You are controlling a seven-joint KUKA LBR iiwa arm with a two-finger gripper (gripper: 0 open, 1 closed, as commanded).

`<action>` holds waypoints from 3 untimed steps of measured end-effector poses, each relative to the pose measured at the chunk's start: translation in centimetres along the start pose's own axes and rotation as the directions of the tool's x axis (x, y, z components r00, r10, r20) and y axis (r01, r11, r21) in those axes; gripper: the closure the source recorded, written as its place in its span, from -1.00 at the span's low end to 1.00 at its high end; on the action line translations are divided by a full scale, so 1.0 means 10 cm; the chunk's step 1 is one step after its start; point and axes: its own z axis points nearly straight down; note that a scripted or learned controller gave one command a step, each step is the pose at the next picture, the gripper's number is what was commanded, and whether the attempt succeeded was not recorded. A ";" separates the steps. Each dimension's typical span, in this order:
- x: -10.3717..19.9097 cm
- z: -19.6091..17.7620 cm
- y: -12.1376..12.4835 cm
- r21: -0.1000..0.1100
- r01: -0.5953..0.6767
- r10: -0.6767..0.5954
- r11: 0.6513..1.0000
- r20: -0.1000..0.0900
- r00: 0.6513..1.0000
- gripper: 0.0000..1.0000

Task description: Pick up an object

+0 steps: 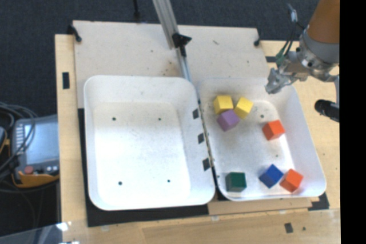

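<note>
From the overhead camera, you see two shallow white plastic bins side by side on the pale wooden bench (66, 123). The left white bin (97, 94) has a speckled floor. The right white bin (306, 140) holds all the blocks. Near its upper left you have two small yellow cubes, one yellow cube (223, 103) to the left and the other yellow cube (244, 106) just beside it on the right, with a small purple cube (227, 120) touching or nearly touching them from below. An orange cube (273, 130) sits alone toward the middle right. Along the bin's lower edge you find a dark green cube (235, 181) at the left, and a blue cube (271, 175) just beside a second orange block (291, 180) at the lower right corner. The grey arm with its orange band (327, 8) comes in from the right, and its two-finger gripper (275, 84) hovers over the upper right corner of the right bin, well apart from every block. You cannot tell from this view how its tips are set, and nothing is visible between them. A slanted aluminium mast (160, 0) rises behind the bins.
</note>
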 end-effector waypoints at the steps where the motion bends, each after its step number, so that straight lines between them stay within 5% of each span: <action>1: -0.01 -0.15 0.01 0.006 0.002 -0.002 1.000 -0.002 1.000 1.00; 3: 1.02 -0.03 -0.21 0.010 0.004 -0.004 1.000 -0.003 1.000 1.00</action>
